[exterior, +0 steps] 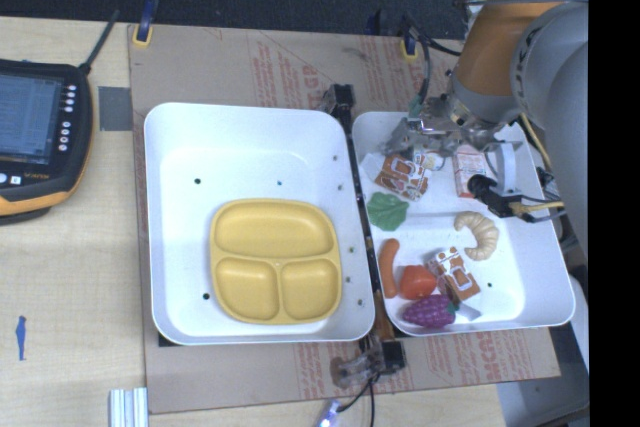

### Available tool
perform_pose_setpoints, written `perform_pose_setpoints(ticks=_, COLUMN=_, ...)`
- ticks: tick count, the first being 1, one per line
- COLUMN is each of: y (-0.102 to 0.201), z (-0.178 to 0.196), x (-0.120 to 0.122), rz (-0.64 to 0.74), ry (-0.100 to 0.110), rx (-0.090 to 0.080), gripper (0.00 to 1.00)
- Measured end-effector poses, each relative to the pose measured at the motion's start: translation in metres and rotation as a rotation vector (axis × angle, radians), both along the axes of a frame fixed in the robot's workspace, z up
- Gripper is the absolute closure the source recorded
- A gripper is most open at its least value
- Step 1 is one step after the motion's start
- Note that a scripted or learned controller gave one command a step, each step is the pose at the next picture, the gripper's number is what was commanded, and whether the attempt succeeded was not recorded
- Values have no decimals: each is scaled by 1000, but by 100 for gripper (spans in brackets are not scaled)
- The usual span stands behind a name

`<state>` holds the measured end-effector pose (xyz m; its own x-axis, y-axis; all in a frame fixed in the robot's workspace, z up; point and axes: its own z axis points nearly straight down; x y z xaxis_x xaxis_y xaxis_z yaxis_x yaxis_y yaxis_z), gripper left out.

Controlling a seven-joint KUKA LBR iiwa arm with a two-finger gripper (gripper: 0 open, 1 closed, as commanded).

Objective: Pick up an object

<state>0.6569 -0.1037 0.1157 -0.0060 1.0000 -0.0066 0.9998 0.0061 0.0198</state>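
While the hand [425, 137] hangs low over the right bin [535, 300], it's just above a snack packet [402, 176]. Can't tell its grip.

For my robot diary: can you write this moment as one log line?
hand: over right bin's far end | nearest: snack packet | grasp: none seen | yellow tray: left bin

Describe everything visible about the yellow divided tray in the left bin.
The yellow divided tray is a rounded-corner plate of what looks like matte plastic, pale mustard in colour. It has three compartments: one wide one along the far side and two smaller ones side by side along the near side, split by raised ridges. It lies flat and right side up on the floor of the left white bin, toward the near right part, with nothing in its compartments and nothing else touching it.
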Motion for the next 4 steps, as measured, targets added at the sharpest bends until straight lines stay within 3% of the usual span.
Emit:
perform_pose_setpoints(ticks=1, y=-1, z=12, x=1, rz=1, ry=-3, rx=-2, gripper=100)
perform_pose_setpoints(ticks=2, y=82, z=77, x=0, rz=-1, ry=22, rx=7, gripper=100)
perform_pose_setpoints(ticks=3, y=21, z=76, x=-70, rz=-3, ry=25, rx=4, gripper=100)
perform_pose_setpoints(ticks=4, y=-83, z=72, x=-98, rz=-4, ry=24, rx=6, gripper=100)
